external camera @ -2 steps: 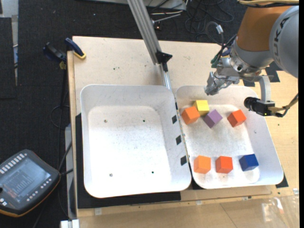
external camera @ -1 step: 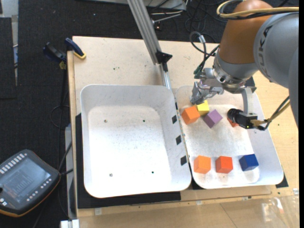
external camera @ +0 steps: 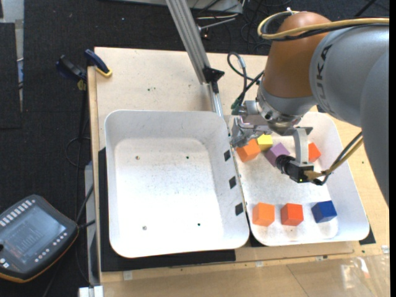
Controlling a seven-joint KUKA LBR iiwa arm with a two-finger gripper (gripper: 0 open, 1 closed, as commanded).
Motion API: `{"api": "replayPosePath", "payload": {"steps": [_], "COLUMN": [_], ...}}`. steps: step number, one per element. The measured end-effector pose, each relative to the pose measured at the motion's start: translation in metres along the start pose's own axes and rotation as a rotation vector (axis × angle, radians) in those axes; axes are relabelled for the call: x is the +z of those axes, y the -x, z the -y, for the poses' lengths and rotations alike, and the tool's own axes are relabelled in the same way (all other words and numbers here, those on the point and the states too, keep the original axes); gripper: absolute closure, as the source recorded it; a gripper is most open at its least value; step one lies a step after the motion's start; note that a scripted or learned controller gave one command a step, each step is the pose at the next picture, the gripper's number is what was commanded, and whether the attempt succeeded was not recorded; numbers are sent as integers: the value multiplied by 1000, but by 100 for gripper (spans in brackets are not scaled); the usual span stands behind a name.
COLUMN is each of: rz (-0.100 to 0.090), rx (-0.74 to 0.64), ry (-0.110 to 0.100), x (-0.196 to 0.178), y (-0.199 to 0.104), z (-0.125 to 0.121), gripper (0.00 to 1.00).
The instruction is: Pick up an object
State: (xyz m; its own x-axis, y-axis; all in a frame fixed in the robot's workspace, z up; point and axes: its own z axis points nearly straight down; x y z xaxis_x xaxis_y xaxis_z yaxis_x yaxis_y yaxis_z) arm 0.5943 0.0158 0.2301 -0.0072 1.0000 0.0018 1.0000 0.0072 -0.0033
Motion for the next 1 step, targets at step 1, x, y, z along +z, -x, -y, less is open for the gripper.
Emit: {"api": "replayPosePath", "payload": {"steps": [1], "rz": [0], "rx": [-1], "ry": [2], "x": [4], "y": [-55], "z": [6], "gripper": [100]}}
